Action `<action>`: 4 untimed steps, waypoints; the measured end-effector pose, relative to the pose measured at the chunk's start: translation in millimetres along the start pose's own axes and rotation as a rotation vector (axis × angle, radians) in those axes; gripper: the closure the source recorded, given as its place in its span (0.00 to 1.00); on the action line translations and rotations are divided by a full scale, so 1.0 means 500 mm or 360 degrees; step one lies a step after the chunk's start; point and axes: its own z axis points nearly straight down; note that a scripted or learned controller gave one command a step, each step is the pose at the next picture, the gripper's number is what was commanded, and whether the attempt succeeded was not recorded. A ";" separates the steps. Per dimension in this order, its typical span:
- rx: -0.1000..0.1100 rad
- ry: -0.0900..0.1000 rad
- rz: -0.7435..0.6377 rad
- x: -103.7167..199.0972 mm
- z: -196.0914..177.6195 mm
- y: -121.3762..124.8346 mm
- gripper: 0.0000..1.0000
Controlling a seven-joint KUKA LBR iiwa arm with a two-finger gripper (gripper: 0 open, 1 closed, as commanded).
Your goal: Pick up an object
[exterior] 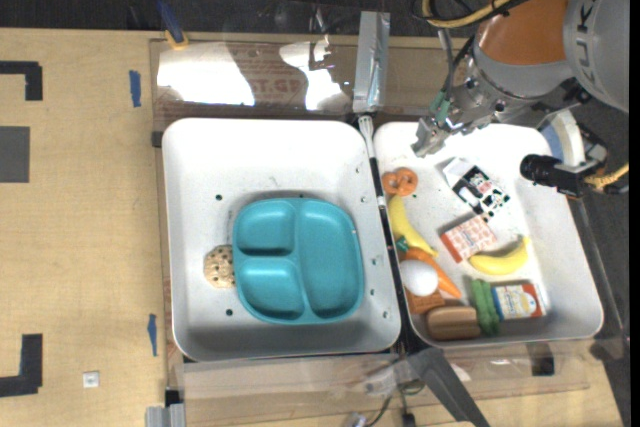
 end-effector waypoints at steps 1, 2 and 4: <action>0.0010 0.0002 0.0002 -0.001 0.006 -0.003 0.00; 0.0021 0.0003 0.0081 -0.077 0.118 -0.184 0.00; 0.0013 0.0003 0.0284 -0.179 0.294 -0.126 0.00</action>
